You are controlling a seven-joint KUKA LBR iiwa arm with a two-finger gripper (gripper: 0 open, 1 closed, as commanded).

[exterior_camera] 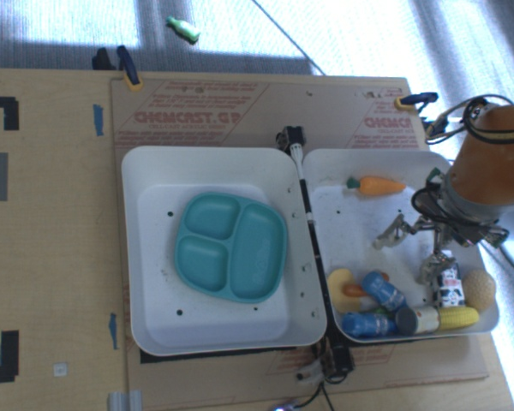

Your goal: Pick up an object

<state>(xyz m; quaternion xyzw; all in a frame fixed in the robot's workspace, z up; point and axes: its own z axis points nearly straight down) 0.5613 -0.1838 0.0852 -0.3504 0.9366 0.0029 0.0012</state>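
Cardboard-topped bench (pixel 60 255) under two white bins (pixel 146 229).

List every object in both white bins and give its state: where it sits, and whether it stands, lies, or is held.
Teal three-compartment plastic plate: flat in left bin.
Orange toy carrot: lying near right bin's far wall.
Blue bottles: lying at near wall.
Yellow toy corn: lying in near right corner.
Small black-and-white carton: beneath gripper, grip unclear.

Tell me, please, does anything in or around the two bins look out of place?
One thing: a small green object lies on the grey floor beyond the bench, away from both bins. The teal divided plate sits flat in the left white bin.
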